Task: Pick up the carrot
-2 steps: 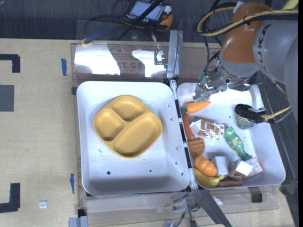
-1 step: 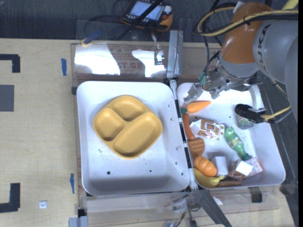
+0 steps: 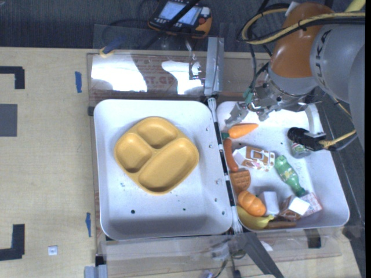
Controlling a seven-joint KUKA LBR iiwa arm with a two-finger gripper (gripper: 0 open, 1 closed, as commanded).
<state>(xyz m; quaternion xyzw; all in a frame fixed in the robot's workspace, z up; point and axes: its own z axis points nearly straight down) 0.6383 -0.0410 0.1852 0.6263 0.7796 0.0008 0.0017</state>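
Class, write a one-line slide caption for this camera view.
Gripper poised above the carrot in the right bin; yellow tray in the left bin.

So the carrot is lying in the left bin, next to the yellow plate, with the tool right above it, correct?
Not quite. The camera view shows the carrot in the right bin, near its top left corner, among the other toy food. The yellow plate sits alone in the left bin. The tool is indeed right above the carrot.

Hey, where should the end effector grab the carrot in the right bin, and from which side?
Grip the carrot across its thicker middle, coming straight down from above. It lies flat, nearly crosswise, close to the right bin's left wall, so a sideways approach looks cramped.
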